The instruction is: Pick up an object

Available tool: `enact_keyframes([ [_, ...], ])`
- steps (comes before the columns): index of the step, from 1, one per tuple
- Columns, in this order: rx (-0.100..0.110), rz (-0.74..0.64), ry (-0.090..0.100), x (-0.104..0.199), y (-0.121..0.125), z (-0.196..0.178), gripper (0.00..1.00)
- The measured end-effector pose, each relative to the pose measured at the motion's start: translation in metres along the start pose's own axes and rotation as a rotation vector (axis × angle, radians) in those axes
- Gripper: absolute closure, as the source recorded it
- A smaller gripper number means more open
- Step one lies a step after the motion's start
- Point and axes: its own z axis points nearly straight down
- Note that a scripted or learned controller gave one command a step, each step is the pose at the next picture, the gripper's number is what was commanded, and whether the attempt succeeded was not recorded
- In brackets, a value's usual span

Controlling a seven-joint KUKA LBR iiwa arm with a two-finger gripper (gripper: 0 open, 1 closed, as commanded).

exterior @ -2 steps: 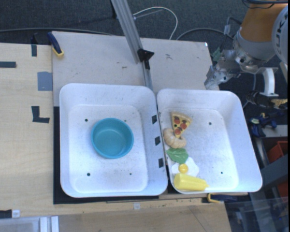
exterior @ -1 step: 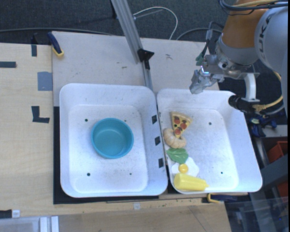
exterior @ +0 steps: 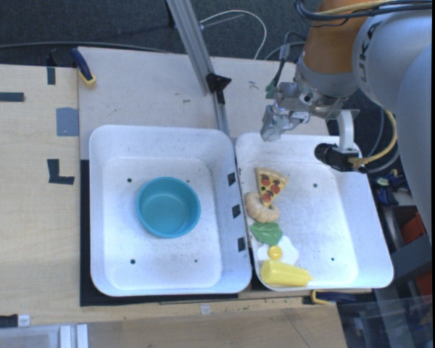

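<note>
We see the grey two-finger gripper (exterior: 273, 130) above the far rim of the right shallow white bin (exterior: 362, 223); we cannot tell its grip state. Along that bin's left side lie a toy pizza slice (exterior: 270, 183), tan pretzel-like piece (exterior: 260, 207), green leaf (exterior: 266, 231), fried egg (exterior: 278, 253), yellow block (exterior: 284, 273). Left bin (exterior: 109, 194) holds a blue plastic bowl (exterior: 168, 206).

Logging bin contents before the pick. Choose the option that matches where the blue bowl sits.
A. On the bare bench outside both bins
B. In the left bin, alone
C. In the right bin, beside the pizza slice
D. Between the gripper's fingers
B: the blue bowl rests on the floor of the left bin with nothing else in it, while the toy foods line the right bin.
</note>
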Motion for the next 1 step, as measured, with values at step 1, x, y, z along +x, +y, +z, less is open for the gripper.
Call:
enact_keyframes([
  [1,0.001,0.000,0.000,0.0501,0.0021,0.0100,1.00],
])
